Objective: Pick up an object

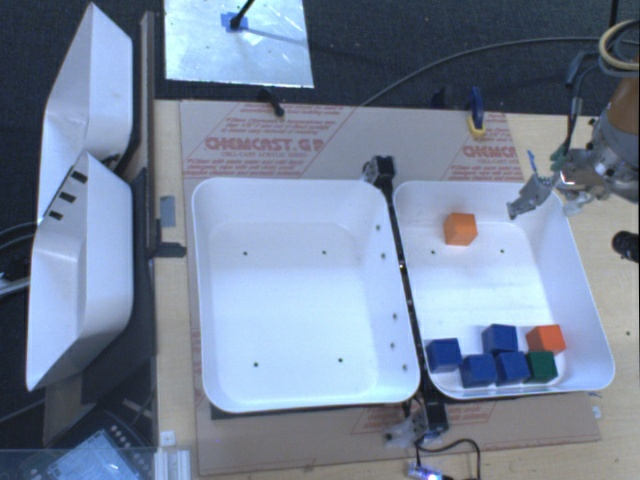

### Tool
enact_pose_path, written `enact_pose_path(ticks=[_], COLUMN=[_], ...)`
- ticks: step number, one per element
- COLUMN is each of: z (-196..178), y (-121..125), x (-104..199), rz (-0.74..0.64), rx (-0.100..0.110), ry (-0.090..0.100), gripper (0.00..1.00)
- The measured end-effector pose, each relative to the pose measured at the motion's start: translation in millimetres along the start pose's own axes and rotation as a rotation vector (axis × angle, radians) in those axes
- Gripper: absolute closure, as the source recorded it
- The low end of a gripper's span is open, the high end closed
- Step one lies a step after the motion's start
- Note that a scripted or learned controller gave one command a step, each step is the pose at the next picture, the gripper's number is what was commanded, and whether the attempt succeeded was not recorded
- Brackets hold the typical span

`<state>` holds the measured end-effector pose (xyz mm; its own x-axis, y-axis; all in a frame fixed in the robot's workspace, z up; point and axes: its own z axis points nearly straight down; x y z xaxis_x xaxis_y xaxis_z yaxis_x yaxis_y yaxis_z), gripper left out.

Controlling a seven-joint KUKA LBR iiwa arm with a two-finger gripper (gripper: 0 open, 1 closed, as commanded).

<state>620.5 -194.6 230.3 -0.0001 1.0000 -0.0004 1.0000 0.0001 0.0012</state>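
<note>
An orange cube lies alone in the far half of the right bin. Along that bin's near edge sits a cluster: several blue cubes, one more orange cube and a green cube. My gripper hangs over the right bin's far right corner, to the right of the lone orange cube and apart from it. Nothing shows in its grasp.
The left bin stands beside the right one, with a black divider between them. Spare white bins lean at the far left. A silver plate lies beyond the bench, and a blue clamp stands at the back edge.
</note>
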Motion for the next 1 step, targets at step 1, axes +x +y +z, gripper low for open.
enact_pose_path(ticks=[1], z=[107.0], y=[30.1], x=[3.4], rz=[-0.001], rx=[0.009], ry=[0.003], gripper=[0.0])
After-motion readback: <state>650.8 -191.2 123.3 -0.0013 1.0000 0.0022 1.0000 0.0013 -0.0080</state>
